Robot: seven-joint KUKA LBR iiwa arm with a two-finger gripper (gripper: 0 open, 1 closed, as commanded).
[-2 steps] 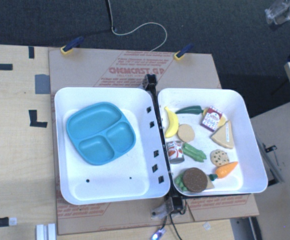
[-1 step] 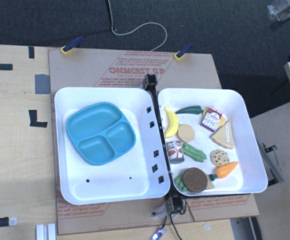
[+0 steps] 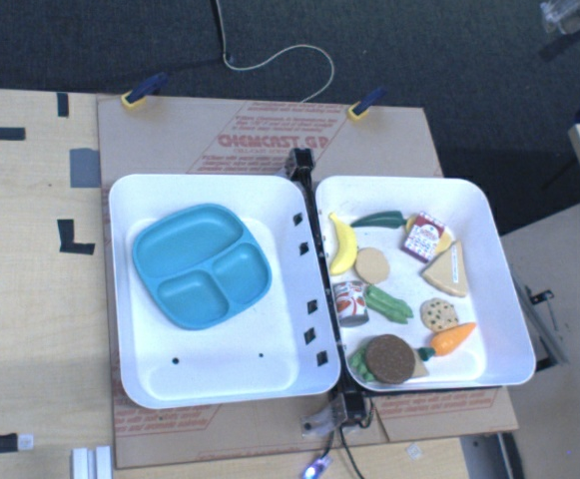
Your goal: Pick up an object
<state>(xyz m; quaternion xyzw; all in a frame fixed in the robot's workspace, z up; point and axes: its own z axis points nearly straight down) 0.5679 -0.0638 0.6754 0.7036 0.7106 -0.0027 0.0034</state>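
At the upper right corner of the view a pale grey, blurred shape is cut off by the edge. It seems to be the claw (image 3: pixel 563 8), but I cannot tell if it is open or closed, and it is well apart from both bins. The things to pick up lie in the right bin (image 3: pixel 499 267). Near its far left side there is a yellow banana (image 3: pixel 341 244), with a green pepper (image 3: pixel 377 220) just beside its upper end. A small red and white box (image 3: pixel 422 236) carries a label too small to read, and it touches a pale wedge (image 3: pixel 449 267). A round tan biscuit (image 3: pixel 372 264) lies beside the banana. Below it stands a small can (image 3: pixel 350 302) whose print I cannot make out, next to a green pod (image 3: pixel 389 304). Toward the near right corner are a spotted cookie (image 3: pixel 437 313) and an orange carrot (image 3: pixel 453 338). At the near edge a brown round patty (image 3: pixel 389 358) partly hides something green under it. The left bin (image 3: pixel 130 347) holds a blue divided plate (image 3: pixel 202 264) with three compartments, set in its far half. Small black clips (image 3: pixel 309 307) run along the line where the bins meet. Under the bins lies a cardboard sheet (image 3: pixel 170 138) with red writing that reads "CHEMCAST GP"; the smaller lines around it are not legible. Two yellow and blue clamps (image 3: pixel 145 88) hold its far edge to the counter (image 3: pixel 30 297), which bears black tape marks.
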